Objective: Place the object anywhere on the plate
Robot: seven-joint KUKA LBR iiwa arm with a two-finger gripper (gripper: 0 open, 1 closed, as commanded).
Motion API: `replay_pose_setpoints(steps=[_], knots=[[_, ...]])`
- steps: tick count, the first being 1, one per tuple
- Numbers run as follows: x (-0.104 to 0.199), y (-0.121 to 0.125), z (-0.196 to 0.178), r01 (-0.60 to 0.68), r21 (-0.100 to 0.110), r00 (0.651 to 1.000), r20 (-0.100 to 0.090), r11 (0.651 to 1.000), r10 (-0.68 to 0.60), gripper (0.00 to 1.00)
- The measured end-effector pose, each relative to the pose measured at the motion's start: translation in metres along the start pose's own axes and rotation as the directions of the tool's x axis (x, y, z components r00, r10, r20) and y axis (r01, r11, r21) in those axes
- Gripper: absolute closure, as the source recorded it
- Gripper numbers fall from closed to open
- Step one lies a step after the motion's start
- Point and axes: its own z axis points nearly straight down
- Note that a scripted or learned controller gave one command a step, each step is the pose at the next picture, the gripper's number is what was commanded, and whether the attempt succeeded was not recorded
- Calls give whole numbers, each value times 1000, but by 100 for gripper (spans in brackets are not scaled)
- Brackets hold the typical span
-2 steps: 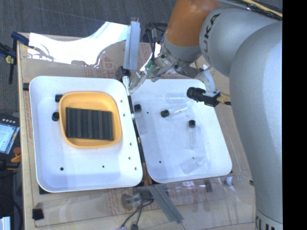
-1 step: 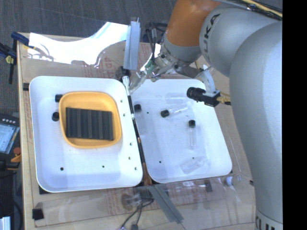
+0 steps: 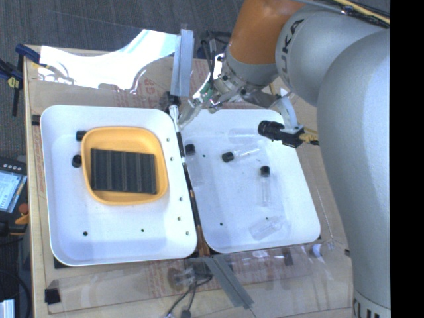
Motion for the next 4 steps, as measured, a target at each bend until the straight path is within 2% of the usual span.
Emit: replay_pose_setpoints(steps=[4], knots=[[0,0,0,0,0,1000,0,1000,0,0]])
